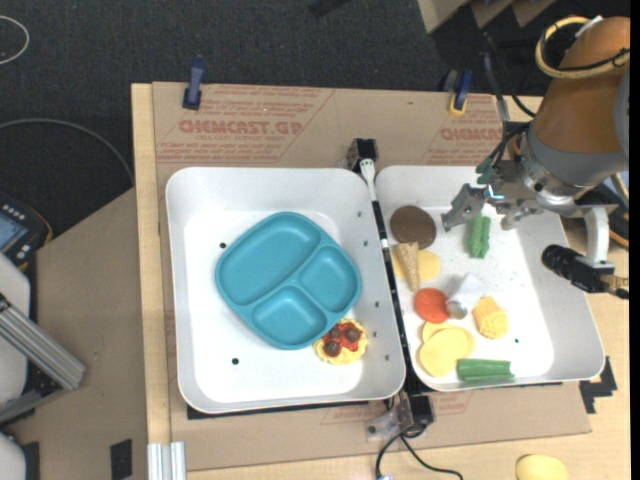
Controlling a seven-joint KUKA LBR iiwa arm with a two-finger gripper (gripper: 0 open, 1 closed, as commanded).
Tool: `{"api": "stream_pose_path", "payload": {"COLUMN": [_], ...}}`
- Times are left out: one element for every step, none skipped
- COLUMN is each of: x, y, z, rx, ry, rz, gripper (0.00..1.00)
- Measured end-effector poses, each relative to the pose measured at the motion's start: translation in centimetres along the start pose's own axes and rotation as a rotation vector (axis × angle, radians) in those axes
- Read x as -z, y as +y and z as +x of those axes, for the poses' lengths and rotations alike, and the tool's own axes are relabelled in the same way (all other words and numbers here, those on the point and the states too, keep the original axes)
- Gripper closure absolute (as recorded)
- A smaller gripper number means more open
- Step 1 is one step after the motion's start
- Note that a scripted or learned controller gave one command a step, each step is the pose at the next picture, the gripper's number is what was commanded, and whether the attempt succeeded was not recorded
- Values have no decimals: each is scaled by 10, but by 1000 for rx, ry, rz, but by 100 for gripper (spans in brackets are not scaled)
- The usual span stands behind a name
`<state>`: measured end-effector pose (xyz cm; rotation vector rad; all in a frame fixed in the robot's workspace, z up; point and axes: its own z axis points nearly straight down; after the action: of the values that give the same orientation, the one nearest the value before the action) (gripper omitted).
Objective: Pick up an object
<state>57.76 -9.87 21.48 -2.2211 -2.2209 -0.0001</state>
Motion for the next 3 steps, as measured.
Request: {"api": "stream_pose_path", "payload": {"x": [76, 164, 258], "y": [-70, -76, -91], "z": [-125, -18, -106], "rx": [-15, 11, -8], "ry": [-9, 0, -9], "rz": [-7, -14, -14], "gripper": [0, 0, 0]}}
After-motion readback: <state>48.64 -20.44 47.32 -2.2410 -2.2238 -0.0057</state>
